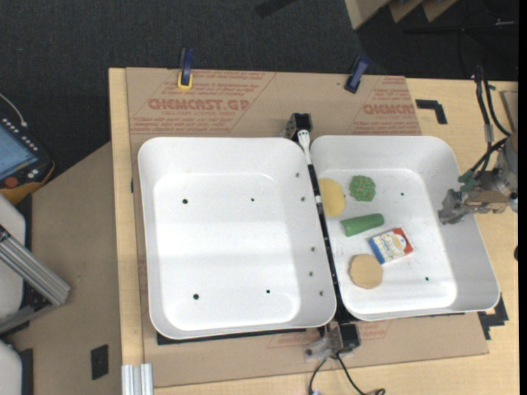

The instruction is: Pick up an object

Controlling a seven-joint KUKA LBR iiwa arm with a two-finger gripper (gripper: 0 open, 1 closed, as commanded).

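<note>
The right bin [428,159] holds several small objects. A yellow lemon-shaped piece [331,196] lies against its left wall, with a bumpy green ball [361,188] just to its right. Below them lie a green cylinder [362,224] on its side, a small white, red and blue carton [389,246], and a round tan disc [366,271]. My gripper [458,204] sits low at the right rim of this bin, well to the right of all the objects and touching none of them.
The left bin [165,159] stands beside the right one, with a black divider strip [316,212] between them. Both rest on a cardboard sheet [247,93] held by blue clamps [186,69] at the back. Cables [491,130] hang near the gripper.
</note>
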